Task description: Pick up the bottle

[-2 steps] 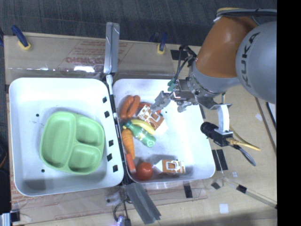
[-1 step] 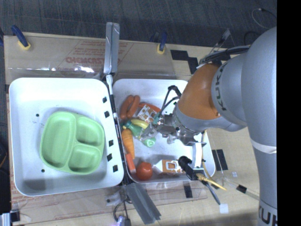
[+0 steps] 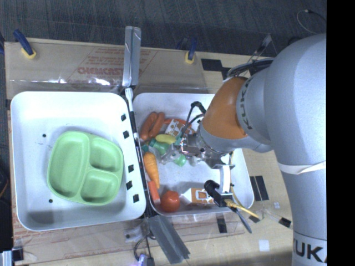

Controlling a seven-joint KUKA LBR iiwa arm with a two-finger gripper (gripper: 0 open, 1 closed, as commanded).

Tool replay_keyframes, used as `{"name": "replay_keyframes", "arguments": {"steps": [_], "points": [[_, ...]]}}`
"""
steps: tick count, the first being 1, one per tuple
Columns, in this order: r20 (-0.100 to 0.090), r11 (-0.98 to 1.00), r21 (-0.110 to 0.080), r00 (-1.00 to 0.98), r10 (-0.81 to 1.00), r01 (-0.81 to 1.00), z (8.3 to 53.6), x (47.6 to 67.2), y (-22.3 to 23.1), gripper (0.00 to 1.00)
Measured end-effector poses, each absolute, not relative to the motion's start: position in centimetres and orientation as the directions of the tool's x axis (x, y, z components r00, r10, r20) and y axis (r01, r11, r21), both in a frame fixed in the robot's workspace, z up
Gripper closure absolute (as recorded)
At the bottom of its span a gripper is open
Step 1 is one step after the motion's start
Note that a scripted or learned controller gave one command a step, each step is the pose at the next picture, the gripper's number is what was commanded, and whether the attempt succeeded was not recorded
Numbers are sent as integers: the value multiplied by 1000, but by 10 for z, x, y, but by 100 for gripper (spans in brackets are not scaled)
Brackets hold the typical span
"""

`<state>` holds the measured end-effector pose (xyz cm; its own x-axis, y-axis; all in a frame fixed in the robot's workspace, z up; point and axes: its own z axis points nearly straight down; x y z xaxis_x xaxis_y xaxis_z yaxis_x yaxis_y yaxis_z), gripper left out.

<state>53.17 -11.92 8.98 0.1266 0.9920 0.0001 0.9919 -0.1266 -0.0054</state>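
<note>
- My gripper (image 3: 186, 148) hangs low in the middle of the right bin (image 3: 244, 188), buried among the toy food; I cannot tell how it stands, since my own wrist covers it from above.
- The bottle (image 3: 201, 195) I judge to be the white piece with an orange label lying on its side by the right bin's near wall, just beside the tomato (image 3: 170, 200). It lies well apart from where my gripper works, so I hold nothing of it.
- A carrot (image 3: 151, 169) lies along the bin's left wall, sausages (image 3: 152, 124) toward the far left corner, a yellow piece (image 3: 165, 139) and green pieces (image 3: 178, 160) right by my gripper.
- The green divided plate (image 3: 84, 168) sits alone in the left bin (image 3: 28, 107), out of my way.
- Both bins rest side by side on the table (image 3: 66, 54), blue clamps (image 3: 24, 43) fixing the board at its far edge.
</note>
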Motion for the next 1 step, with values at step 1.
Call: {"name": "replay_keyframes", "arguments": {"steps": [1], "points": [[0, -124, -8, 124, 992, 992, 98, 531, -120, 100]]}}
